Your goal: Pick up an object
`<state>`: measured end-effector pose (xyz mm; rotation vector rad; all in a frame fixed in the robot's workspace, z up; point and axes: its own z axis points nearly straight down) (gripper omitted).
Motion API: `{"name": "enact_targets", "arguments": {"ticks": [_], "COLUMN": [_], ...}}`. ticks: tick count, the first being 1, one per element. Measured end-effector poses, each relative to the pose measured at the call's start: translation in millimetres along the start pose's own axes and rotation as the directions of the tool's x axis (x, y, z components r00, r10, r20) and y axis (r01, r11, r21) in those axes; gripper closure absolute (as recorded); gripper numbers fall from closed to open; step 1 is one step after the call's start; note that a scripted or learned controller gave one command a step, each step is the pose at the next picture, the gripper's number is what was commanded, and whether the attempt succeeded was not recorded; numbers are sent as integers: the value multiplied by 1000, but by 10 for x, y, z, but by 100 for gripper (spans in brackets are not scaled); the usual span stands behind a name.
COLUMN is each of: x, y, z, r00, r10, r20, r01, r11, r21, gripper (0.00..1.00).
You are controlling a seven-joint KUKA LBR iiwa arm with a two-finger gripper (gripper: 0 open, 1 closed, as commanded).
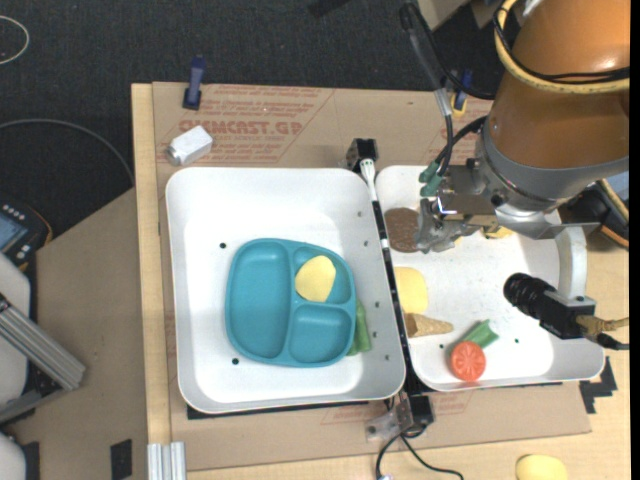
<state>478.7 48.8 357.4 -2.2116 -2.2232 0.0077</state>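
My gripper (437, 236) hangs low over the far left part of the right bin (520, 368), just right of a brown round object (400, 229). The arm's wrist covers its fingers from above. A yellow piece (410, 289) lies below the brown one by the bin's left wall. A tan cone-shaped piece (428, 325) sits further toward the front. A red tomato-like toy (467, 360) with a green leaf (482, 333) rests near the front edge.
The left bin (200, 268) holds a teal divided plate (290, 301) with a yellow piece (316, 279) in it and a green item (361, 330) at its right rim. A black cylinder (540, 301) juts over the right bin. Clips (362, 154) hold the bins.
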Motion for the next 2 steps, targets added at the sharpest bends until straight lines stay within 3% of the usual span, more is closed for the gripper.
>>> {"name": "enact_targets", "arguments": {"ticks": [1, 2], "x": [131, 190], "y": [3, 12], "z": [475, 152], "r00": [1000, 1000], "r10": [4, 4], "r20": [1, 0], "r01": [-4, -4], "r11": [1000, 1000], "r21": [0, -11], "gripper": [100, 100]}}
